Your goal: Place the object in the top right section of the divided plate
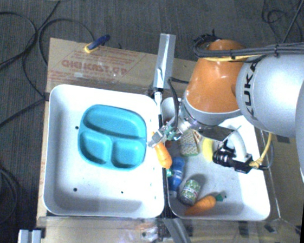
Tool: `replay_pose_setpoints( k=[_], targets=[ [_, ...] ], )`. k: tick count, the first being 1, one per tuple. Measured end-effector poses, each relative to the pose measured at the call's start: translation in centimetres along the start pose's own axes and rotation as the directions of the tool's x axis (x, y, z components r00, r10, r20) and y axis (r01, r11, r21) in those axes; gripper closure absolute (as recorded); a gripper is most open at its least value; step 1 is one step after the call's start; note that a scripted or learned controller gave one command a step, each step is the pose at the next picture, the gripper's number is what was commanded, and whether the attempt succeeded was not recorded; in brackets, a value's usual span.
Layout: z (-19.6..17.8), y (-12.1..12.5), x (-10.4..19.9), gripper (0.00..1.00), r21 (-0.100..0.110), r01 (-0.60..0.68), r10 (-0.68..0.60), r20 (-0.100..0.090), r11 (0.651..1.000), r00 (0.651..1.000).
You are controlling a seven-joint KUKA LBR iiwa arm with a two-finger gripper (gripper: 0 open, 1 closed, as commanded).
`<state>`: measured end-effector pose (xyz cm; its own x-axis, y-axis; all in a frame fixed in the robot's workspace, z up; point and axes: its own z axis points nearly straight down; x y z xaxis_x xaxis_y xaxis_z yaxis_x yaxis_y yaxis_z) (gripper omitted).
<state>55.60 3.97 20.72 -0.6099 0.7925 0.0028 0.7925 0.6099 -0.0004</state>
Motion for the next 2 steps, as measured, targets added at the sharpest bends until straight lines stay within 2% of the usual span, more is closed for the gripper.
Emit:
replay_pose_setpoints(
  k=[1,2],
  targets=[
    [-2.3,8.4,3.1,1.0,0.001,-0.149,0.149,0.001,0.989,0.989],
    [-1.5,10.0,10.6,1.0,0.002,-0.057,0.057,0.001,0.998,0.998]
  ],
)
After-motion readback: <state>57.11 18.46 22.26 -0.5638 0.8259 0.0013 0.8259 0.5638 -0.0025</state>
